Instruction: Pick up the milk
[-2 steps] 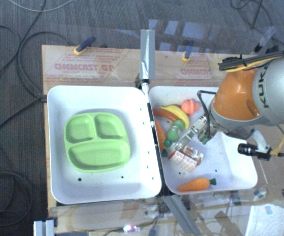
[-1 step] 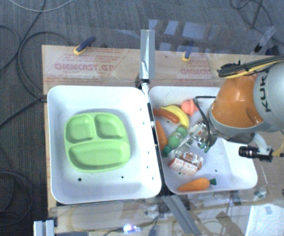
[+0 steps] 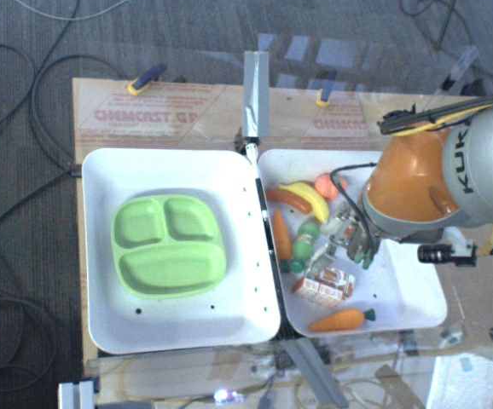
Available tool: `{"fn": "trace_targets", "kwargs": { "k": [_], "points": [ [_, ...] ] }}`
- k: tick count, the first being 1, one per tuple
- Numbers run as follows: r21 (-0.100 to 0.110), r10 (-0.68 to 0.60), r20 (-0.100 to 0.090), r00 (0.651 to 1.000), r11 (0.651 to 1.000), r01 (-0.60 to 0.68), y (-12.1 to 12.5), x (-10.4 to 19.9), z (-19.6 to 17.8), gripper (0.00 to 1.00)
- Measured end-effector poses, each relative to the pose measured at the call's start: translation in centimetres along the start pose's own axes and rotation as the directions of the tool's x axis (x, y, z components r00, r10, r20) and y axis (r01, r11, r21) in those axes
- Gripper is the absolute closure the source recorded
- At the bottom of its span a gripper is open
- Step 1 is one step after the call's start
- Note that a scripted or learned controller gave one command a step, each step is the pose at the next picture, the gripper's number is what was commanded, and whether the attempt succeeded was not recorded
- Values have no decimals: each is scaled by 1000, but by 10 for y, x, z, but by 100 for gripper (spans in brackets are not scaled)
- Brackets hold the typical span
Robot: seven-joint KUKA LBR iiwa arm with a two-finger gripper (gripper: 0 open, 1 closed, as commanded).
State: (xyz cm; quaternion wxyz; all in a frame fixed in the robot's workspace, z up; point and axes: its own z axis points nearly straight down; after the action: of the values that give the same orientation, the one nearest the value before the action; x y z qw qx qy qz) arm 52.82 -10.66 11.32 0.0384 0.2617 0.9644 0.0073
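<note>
1. The milk [image 3: 324, 286], a small carton lying on its side with red and white print, rests on the floor of the right bin [image 3: 417, 309], toward the near side and a little left of the bin's middle.
2. The gripper [image 3: 346, 239] hangs just above and beyond the carton, slightly to its right; whether its jaws stand open or closed cannot be told, and nothing can be seen held in it.
3. The carton's printing is too small to read.
4. On the arm [image 3: 426, 181], the letters "KU" show in black on the grey casing at the right edge, above the orange band.
5. The board behind the bins carries faded reddish lettering, too pale to make out with certainty.
6. Left of the gripper lie a green bottle [image 3: 304, 244], an orange carrot [image 3: 281, 233] along the bin's left wall, and a yellow banana [image 3: 308, 196] farther back.
7. A second carrot [image 3: 340, 319] lies near of the milk.
8. The left bin [image 3: 101, 313] holds a green divided tray [image 3: 170, 245].
</note>
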Motion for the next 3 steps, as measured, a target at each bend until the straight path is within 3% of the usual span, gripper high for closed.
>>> {"fn": "trace_targets", "kwargs": {
  "k": [1, 2, 3],
  "points": [
    [3, -158, -36, 987, 987, 158, -2, -18, 2, 0],
    [1, -100, 6, 995, 995, 100, -18, 10, -2, 0],
    [21, -131, -73, 989, 991, 133, 6, -51, -10, 0]
  ]
}}
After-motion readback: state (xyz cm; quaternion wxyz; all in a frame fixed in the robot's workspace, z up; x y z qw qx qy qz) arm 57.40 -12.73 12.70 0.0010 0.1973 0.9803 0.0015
